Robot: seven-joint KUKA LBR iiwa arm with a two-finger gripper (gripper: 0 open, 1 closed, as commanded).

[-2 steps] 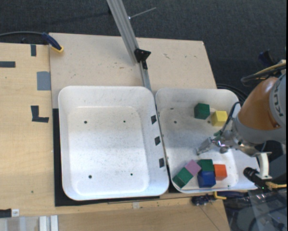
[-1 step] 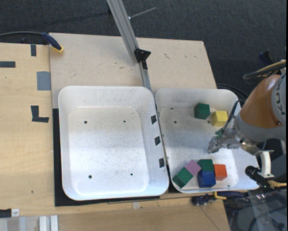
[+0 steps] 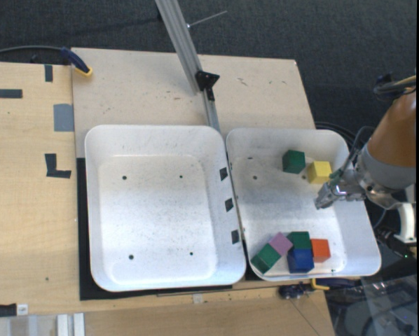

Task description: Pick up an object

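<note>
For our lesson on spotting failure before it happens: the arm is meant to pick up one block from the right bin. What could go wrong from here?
1. The yellow block touches the dark green block; a grasp may nudge or catch both.
2. The hand is near the right bin's far wall and could scrape it.
3. The front blocks, such as the blue one and the orange one, are tightly packed, leaving little finger room.

Tabletop (image 3: 146, 93): light wood, dark tape marks at left.
Left bin (image 3: 97, 187): white, on a black mat (image 3: 82, 257).
Right bin (image 3: 356, 243): white, touching the left bin.
Clamp (image 3: 76, 61): blue-yellow, far edge.
</note>
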